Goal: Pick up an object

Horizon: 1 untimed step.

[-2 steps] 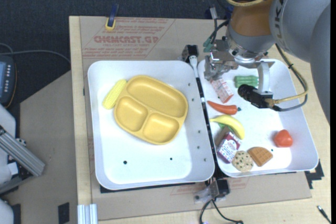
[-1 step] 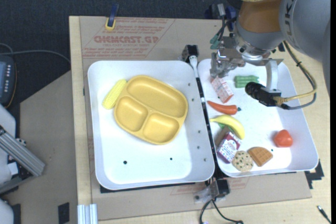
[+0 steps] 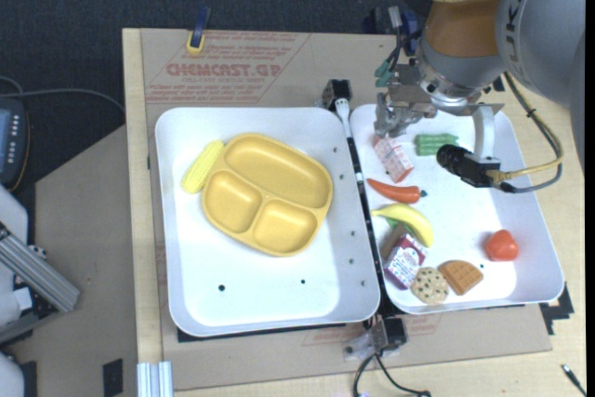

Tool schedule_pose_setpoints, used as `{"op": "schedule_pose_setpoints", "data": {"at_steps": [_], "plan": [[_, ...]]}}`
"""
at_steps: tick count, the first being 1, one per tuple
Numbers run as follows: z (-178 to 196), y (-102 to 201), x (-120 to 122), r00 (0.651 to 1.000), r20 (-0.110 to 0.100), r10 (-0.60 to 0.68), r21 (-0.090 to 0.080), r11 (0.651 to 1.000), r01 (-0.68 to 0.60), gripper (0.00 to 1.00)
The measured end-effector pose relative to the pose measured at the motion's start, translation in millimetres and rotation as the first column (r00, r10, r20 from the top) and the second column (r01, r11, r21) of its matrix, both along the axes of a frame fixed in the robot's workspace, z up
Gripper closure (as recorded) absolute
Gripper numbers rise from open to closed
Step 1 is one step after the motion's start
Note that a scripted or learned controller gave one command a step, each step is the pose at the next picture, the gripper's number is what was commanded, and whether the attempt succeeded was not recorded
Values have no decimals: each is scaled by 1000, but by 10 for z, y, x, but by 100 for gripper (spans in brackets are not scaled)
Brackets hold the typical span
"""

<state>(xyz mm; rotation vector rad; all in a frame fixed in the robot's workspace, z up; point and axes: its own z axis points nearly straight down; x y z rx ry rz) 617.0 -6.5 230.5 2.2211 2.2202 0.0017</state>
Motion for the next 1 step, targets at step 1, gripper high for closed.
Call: {"op": "schedule_pose_setpoints", "data": {"at_steps": [1], "plan": [[17, 6, 36, 1000, 0, 1, 0, 1000, -1, 100]]}}
